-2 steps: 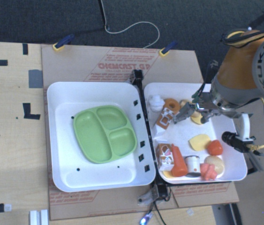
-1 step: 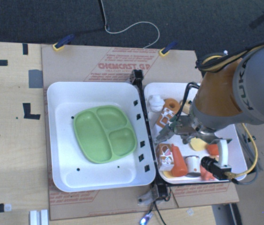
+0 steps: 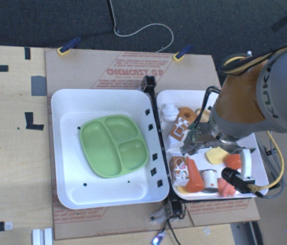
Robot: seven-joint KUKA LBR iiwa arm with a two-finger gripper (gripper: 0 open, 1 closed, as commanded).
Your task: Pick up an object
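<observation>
From above, the left bin (image 3: 64, 137) held a green divided plate (image 3: 114, 145), well to the left of the end effector (image 3: 190, 146). The end effector hung low inside the right bin (image 3: 166, 97), over a crowd of small toy foods; its state could not be told. A brown-and-white carton (image 3: 179, 130) lay just beside it, an orange carrot-like piece (image 3: 194, 180) below, a yellow piece (image 3: 215, 155) to its right.

plate (image 3: 114, 146) in left bin (image 3: 61, 106) | toys (image 3: 186, 172) in right bin (image 3: 176, 93) | tool (image 3: 190, 146) above them
</observation>
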